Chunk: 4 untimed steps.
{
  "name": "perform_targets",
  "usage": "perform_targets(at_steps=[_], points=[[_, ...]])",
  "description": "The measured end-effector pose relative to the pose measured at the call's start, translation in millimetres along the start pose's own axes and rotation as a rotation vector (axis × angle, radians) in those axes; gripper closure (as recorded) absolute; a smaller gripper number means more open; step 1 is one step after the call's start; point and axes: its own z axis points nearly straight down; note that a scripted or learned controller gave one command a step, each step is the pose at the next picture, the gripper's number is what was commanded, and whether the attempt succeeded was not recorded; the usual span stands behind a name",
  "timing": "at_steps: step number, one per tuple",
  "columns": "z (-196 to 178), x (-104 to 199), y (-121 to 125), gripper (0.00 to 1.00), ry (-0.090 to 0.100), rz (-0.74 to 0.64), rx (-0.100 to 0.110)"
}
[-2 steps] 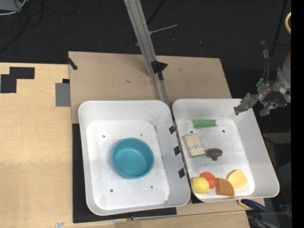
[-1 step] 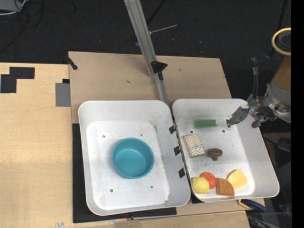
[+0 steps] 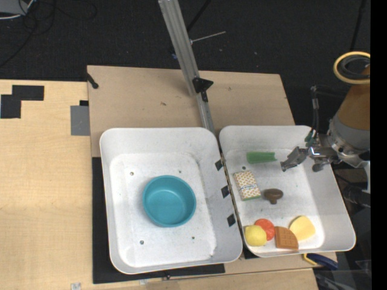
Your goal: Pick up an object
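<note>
Reaching in from the right of the camera view, the grey arm (image 3: 354, 116) with its orange band is seen over the right bin (image 3: 326, 234), and its jaws (image 3: 300, 160) are held above the upper right part of that bin. Nothing is seen between the jaws, but it cannot be told from this slant whether they are wide or narrow.

The patterned packet (image 3: 247, 185), which lies near the left wall of the right bin, is taken as the landmark. A green block (image 3: 260, 157) is found just above the packet and to the left of the jaws, apart from them. A small brown piece (image 3: 273, 194) lies just to the right of the packet. Below the packet, along the lower edge of the bin, four things are gathered close together: a yellow ball (image 3: 255, 237), a red ball (image 3: 265, 226) touching it, a brown wedge (image 3: 286, 238) and a yellow block (image 3: 303, 227).

To the left of the packet, across the bin walls, the left bin (image 3: 121, 144) is placed, and a blue bowl (image 3: 169, 200) stands upright in it. Both bins rest on the wooden worktop (image 3: 42, 180). An aluminium bar (image 3: 181, 41) is seen rising at a slant well above the packet.
</note>
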Motion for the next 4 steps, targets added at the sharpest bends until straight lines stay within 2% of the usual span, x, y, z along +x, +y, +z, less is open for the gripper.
perform_targets(at_steps=[1,2,3,4], points=[[54.3,-9.5,1.0,0.0,0.0,0.001,0.001],[41.5,-10.1,2.0,1.0,-0.001,0.001,-0.004],[-20.4,-12.3,-0.6,1.0,-0.002,0.001,-0.008],[-41.1,-12.6,-0.5,1.0,-0.001,0.0,-0.005]])
